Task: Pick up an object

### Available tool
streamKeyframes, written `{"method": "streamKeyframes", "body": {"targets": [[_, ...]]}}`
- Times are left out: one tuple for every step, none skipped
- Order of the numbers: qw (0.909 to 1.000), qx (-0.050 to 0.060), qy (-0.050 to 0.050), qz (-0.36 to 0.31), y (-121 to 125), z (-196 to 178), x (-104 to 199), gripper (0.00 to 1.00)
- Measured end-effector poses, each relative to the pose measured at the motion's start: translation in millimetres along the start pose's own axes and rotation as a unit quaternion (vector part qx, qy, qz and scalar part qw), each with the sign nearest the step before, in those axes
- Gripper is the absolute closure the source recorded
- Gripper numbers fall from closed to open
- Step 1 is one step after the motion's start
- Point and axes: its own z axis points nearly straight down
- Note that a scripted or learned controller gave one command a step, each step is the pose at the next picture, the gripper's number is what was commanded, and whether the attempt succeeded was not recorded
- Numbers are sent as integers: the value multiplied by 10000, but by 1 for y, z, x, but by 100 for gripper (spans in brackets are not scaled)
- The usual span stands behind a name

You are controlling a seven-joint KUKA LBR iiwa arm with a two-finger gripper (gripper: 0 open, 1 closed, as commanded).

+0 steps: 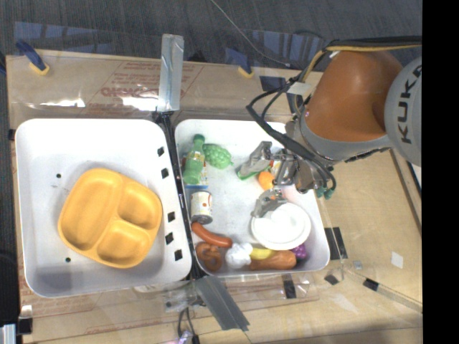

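Gripper (263, 182) is down in the right bin (237, 131), fingers spread wide, one tip up near the bin's middle, the other lower, just at the white plate (281, 226) rim. Nothing clamped between them. A small orange item (266, 180) sits in the gap, looks like toy fruit, partly hidden by the wrist; can't tell if either finger touches it.

Likely target: that orange piece. Judged light, hard plastic, rounded and smooth, so it could squirt out if the fingers close off-centre. Best hold looks like across its widest part, fingers low. Plate edge sits just beside the lower finger and may get bumped or pinched instead; plate is thin, stiff, flat, poor for this grasp.

Further out, same bin: green leafy toy (217, 155) and green bottle (193, 165) toward the left wall, small can (202, 206) below them, red sausage (211, 234) under that. Along the bottom wall: brown bread-like item (209, 256), white lump (239, 254), yellow bit (262, 253), orange carrot-like piece (278, 259), purple bit (300, 251). All crowded, touching in places.

Left bin (43, 135) holds a yellow divided tray (109, 216), well apart from the gripper. Both bins sit on the table (373, 264).
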Motion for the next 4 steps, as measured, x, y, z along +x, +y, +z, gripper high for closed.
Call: {"method": "streamKeyframes", "body": {"targets": [[9999,0,-9,-127,-53,164,-8,0],[9999,5,-22,171,-97,140,-105,0],[9965,-4,-9,841,-92,164,-67,0],[9968,0,-34,798,-90,151,-69,100]]}}
